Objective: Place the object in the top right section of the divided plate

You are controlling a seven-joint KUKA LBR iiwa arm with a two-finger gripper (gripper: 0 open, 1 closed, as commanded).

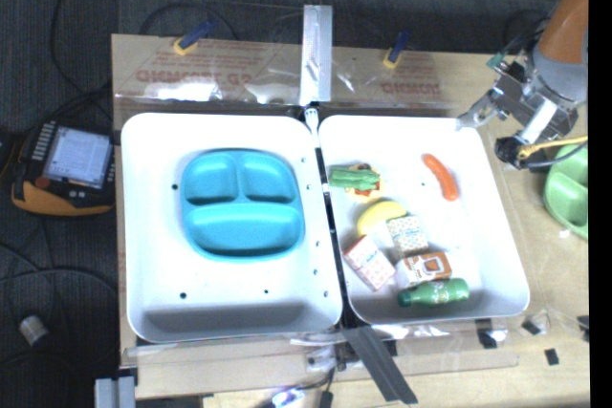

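A blue divided plate [239, 205] lies in the left bin [143, 234], with two small sections at the back and one long section at the front. Its top right section [268, 179] holds nothing. The right bin [492, 244] holds an orange sausage-shaped toy [441, 176], a green and red toy [353, 177], a yellow lemon [376, 212], three small cartons [406, 231] and a green bottle [435, 292]. My gripper [481, 113] hangs over the right bin's back right corner, apart from all of these things.
A pale green object [572, 188] stands on the bench right of the right bin. Taped plastic sheeting [287, 76] lies behind both bins. A handheld device [72, 160] rests on the floor to the left.
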